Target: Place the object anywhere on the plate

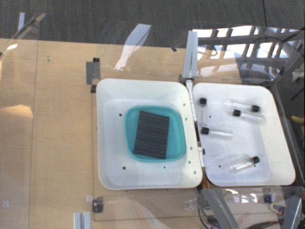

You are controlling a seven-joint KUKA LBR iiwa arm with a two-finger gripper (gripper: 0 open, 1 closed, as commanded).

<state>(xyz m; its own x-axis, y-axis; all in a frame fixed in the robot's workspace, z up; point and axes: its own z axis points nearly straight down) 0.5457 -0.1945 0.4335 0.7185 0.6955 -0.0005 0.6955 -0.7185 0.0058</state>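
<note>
Dark grey ribbed rectangular slab (152,135): lying flat on the plate, roughly centred, long side running away from the camera, nothing on top of it or over it.

Pale wooden bench top (47,137): bearing both bins; streaks of glare across it.
Dark ribbed carpet floor (119,4): beyond the bench's far edge.
Shallow white left bin (109,175): holding the plate.
Shallow white right bin (281,171): touching the left bin along one side.
Grey metal frame (257,46): behind the right bin.
Teal rounded-square plate (177,142): in the middle of the left bin.
Upright grey metal post (190,54): at the bins' far junction.
Clear vials with black caps (215,133): several, scattered flat in the right bin, well apart from the plate.
Small grey bracket (93,71): by the left bin's far corner.
Pincer, opening and hold: cannot tell.
</note>
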